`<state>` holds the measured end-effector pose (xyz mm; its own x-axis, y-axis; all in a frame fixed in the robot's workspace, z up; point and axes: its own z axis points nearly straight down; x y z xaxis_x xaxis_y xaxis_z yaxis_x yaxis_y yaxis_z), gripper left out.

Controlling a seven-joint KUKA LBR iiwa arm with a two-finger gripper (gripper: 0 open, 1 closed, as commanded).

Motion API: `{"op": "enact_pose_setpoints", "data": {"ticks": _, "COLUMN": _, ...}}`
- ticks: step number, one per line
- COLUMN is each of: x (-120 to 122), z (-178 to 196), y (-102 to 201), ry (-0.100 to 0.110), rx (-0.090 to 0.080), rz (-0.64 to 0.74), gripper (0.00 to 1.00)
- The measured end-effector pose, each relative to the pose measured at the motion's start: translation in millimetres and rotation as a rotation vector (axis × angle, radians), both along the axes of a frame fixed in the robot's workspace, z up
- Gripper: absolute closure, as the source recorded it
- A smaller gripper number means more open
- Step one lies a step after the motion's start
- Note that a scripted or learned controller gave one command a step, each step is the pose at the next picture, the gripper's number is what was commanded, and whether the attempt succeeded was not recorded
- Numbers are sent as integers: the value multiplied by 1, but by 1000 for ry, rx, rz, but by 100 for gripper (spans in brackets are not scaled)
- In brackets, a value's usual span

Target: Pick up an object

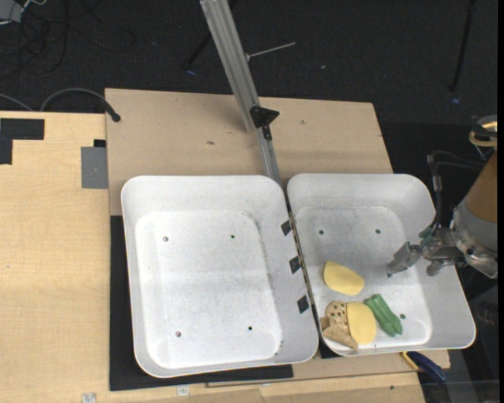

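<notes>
While no writing is legible, tool point(407, 259) hovers over right bin point(361, 193).

No lettering, label, brand mark or number can be read on the 2 white bins point(203, 193), their contents or the bench around them

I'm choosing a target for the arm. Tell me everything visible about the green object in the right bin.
The green object is small, elongated and bumpy, like a toy vegetable, seemingly plastic. It lies flat and diagonal on the right bin floor near the front edge, its side against a yellow piece. The gripper is apart from it.
</notes>
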<state>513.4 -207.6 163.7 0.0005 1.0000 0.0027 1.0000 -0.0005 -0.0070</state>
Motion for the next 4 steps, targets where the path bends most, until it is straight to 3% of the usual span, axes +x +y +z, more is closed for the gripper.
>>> {"op": "enact_pose_setpoints", "data": {"ticks": 2, "x": 0, "z": -73, "y": 4, "ry": -5, "rx": -2, "rz": -2, "gripper": 0}}
{"op": "enact_pose_setpoints", "data": {"ticks": 3, "x": -1, "z": -62, "y": 4, "ry": -6, "rx": -1, "rz": -7, "gripper": 100}}
{"op": "enact_pose_setpoints", "data": {"ticks": 4, "x": 8, "z": -14, "y": 7, "ry": -9, "rx": -3, "rz": 2, "gripper": 100}}
